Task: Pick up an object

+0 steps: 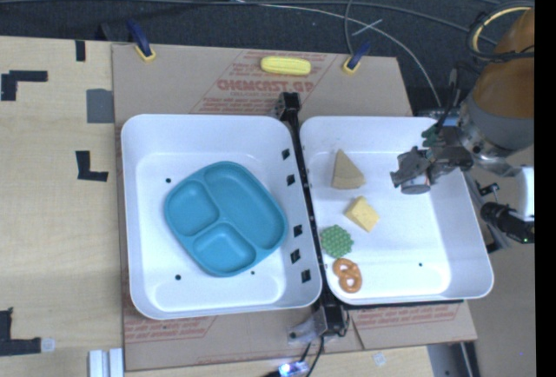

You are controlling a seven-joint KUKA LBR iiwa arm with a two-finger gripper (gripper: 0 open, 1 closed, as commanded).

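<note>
Across the surface (52, 193) two white bins sit side by side on a cardboard sheet (252, 84). Lying in the left bin (139, 280) is a blue divided plate (224, 217). Four small things lie in the left half of the right bin (460, 271): a tan wedge (347, 170), a yellow block (362, 214) below it, a green round piece (336, 239) and a brown pretzel (348, 275) nearest the front wall. A yellow banana-like toy (285, 65) lies on the cardboard behind the bins, between two blue-and-yellow clamps. Cables trail over the dark floor at the top. From the right the arm reaches in, its upper part cut off by the edge. Its jaws (411, 178) hang over the right bin, dark and blurred; I cannot tell how wide they stand. Nothing shows between them. The wedge lies near, to their left, and the block to their lower left, both apart from them.
</note>
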